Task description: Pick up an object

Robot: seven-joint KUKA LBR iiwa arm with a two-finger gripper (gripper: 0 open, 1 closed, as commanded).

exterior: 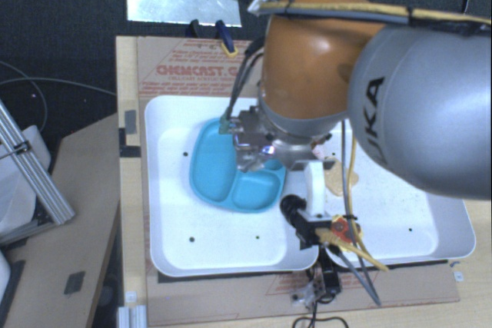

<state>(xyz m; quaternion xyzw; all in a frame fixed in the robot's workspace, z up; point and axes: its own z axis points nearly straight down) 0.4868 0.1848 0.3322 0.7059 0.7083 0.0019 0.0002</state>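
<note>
Camera view: fixed overhead, slanted, looking down on both bins.
Worktop [92, 165]: pale board carrying the two bins on a cardboard sheet [192, 65] with red print.
Left bin [177, 242]: shallow, white, bare floor along its near side and left side.
Right bin [430, 234]: shallow, white, largely covered by the arm.
Arm [415, 104]: grey body with an orange band, reaching in from the right and hanging over the wall between the two bins.
Gripper [257, 154]: wrist block low over the right part of the left bin, directly above the blue tray's upper right corner.
Fingers: hidden under the wrist block; whether they are open or closed cannot be told, and nothing can be seen held between them.
Blue tray [223, 177]: divided dish lying flat on the left bin's floor, in its upper right part, close to the dividing wall.
Tray long axis: runs roughly from upper left to lower right across the bin.
Key relation: the tray lies straight below the gripper and spreads down and to the left from it, so the gripper sits over the tray's rim, not its middle.
Judged step: descent or closing on the tray rim; a thin upright rim suits a pinch better than the flat floor of the dish.
Other items: a pale flat piece [338, 179] in the right bin just beside the dividing wall; black and yellow cabling [338, 234] at the near edge.
</note>
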